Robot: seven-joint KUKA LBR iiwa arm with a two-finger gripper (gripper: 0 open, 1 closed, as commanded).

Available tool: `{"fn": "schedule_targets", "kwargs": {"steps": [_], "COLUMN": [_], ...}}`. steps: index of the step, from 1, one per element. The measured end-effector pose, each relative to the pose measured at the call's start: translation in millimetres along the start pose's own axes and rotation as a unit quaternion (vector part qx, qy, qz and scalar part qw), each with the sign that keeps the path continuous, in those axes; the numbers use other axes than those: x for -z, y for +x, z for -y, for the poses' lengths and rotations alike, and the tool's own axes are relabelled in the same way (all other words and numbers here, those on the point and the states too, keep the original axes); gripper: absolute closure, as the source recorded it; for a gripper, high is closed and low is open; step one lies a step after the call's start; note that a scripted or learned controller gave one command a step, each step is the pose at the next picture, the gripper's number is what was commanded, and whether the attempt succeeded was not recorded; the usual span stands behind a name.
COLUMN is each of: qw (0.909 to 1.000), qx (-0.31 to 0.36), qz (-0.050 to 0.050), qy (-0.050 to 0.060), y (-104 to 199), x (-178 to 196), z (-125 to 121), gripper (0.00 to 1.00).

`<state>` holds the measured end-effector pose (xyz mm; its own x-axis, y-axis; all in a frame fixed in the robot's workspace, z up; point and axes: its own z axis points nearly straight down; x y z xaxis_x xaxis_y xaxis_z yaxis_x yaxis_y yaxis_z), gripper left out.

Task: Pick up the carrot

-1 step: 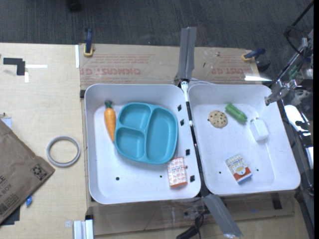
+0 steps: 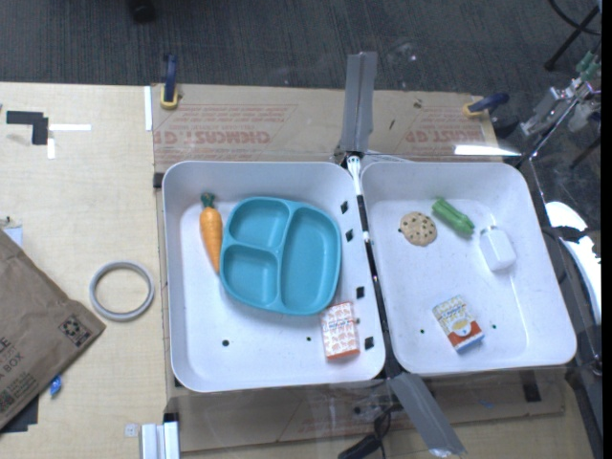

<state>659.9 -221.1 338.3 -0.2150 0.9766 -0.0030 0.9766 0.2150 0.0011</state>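
An orange carrot (image 2: 210,234) with a green top lies in the left bin (image 2: 191,352), along the left rim of a blue divided plate (image 2: 282,254). Its green end points to the far side of the bin. Nothing touches or covers the carrot.
A small red-and-white carton (image 2: 339,331) lies at the left bin's front right. The right bin (image 2: 535,352) holds a cookie (image 2: 418,229), a green vegetable (image 2: 452,216), a white object (image 2: 497,250) and a juice carton (image 2: 457,322). A tape ring (image 2: 121,289) lies on the bench to the left.
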Motion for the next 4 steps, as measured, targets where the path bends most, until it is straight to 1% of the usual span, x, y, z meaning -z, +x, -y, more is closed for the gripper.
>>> {"fn": "schedule_targets", "kwargs": {"steps": [1, 2, 3, 4], "qw": [0.9987, 0.9996, 0.9877, 0.9631], "qx": [-0.05, -0.027, 0.156, 0.269], "qz": [-0.001, -0.001, -0.001, -0.001], "qy": [0.001, 0.002, 0.0, -0.001], "y": [5, 144, 192, 284], "x": [60, -7, 16, 34], "z": [-1, 11, -42, -62], "gripper": [0.0, 0.0, 0.0, 0.0]}}
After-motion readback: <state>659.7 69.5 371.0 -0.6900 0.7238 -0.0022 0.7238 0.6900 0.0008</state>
